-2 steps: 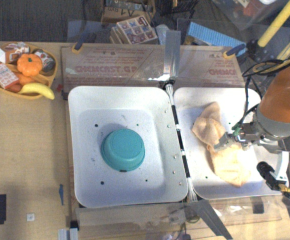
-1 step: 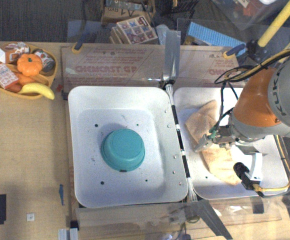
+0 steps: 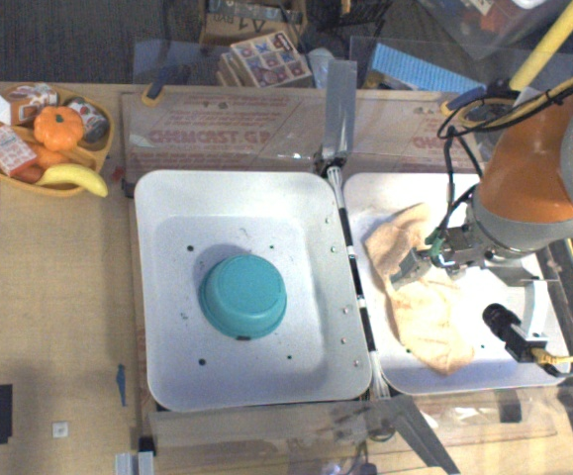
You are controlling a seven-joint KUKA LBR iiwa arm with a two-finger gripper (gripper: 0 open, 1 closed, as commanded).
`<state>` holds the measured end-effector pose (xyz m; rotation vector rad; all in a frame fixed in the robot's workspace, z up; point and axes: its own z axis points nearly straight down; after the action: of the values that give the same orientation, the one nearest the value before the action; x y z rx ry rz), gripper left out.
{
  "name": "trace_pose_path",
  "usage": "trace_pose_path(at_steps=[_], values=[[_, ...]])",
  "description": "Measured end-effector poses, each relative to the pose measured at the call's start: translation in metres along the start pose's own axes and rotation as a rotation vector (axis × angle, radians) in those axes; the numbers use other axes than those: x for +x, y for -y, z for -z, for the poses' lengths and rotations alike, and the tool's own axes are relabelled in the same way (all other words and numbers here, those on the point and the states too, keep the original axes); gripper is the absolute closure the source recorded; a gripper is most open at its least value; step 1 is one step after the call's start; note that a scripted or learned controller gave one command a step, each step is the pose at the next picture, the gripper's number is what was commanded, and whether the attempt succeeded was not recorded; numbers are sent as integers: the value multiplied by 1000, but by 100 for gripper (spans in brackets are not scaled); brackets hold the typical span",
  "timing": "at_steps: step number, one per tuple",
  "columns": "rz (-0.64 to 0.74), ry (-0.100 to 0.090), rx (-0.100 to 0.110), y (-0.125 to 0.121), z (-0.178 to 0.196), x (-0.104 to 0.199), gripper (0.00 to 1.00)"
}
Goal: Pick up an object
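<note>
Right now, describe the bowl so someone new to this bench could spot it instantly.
Start with the two white bins side by side; take the left bin in the camera view, away from the arm. Near its middle sits a teal bowl, round and turned upside down. It is the one solid, coloured thing in that bin; the right bin holds a crumpled beige cloth under the gripper.

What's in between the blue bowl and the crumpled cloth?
In the camera view, the two bins' touching rims separate the teal bowl from the tan cloth.
</note>
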<state>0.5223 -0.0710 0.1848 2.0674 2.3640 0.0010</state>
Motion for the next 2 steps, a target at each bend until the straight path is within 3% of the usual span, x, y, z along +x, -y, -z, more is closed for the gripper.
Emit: trace_pose_path(at_steps=[1, 2], values=[[-85, -1, 3, 25, -41, -24, 0], [7, 0, -6, 17, -96, -23, 0]])
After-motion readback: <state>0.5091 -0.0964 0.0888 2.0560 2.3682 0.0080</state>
